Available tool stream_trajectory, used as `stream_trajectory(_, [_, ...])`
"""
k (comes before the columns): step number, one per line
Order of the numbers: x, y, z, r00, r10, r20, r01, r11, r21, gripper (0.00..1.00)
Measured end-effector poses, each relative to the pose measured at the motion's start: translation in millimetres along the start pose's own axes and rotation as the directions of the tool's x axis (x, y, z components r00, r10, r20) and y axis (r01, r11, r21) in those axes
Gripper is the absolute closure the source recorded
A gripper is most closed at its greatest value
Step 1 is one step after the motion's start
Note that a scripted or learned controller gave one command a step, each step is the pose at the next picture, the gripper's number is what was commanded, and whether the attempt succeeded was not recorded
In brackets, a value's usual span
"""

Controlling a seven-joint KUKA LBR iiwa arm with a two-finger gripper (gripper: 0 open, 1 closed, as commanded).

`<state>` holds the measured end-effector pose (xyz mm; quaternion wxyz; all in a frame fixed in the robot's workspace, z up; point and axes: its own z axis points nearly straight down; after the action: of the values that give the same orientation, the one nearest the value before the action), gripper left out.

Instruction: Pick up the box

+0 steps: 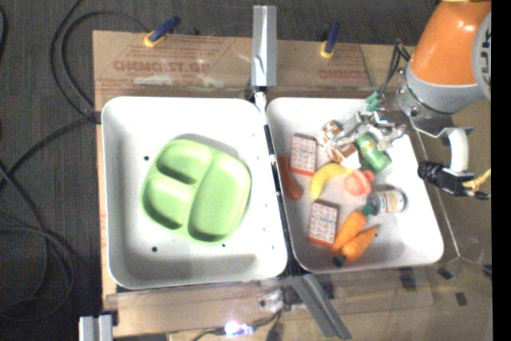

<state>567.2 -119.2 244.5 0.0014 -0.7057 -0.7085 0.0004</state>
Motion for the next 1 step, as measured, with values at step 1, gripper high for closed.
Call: stream_trajectory(1, [55.3,-83.8,53.9,0.995,-0.100,-0.001,0.100,0.995,0.002,0.00])
